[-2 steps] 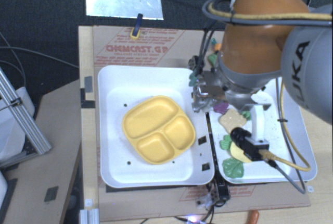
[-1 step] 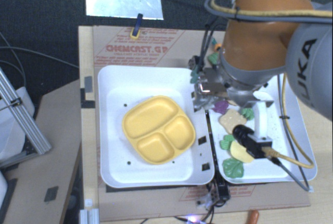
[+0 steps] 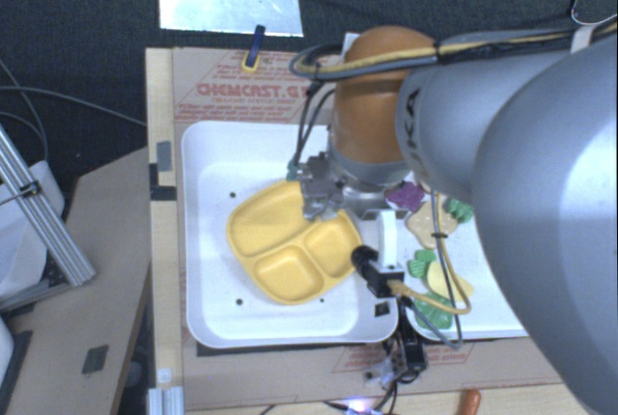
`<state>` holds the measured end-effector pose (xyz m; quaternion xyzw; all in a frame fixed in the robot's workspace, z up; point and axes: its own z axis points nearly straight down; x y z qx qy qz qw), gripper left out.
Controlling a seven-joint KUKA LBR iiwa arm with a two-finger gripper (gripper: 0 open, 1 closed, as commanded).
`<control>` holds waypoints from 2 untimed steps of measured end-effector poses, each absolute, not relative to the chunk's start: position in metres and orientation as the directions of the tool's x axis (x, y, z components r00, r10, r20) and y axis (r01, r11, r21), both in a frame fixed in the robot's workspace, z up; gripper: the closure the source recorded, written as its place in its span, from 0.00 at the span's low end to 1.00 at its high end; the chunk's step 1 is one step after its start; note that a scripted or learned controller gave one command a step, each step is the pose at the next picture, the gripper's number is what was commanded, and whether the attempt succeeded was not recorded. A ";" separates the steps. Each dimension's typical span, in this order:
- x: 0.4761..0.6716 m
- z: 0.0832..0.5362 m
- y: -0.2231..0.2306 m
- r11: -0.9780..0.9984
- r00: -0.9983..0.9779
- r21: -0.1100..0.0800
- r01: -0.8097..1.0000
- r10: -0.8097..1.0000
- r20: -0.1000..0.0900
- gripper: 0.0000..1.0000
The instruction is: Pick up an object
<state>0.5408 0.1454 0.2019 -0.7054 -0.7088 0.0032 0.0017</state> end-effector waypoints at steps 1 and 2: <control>0.522 0.106 0.134 0.004 -0.004 0.013 1.000 1.000 0.003 1.00; 0.561 0.190 0.089 -0.003 0.003 0.012 1.000 1.000 -0.001 1.00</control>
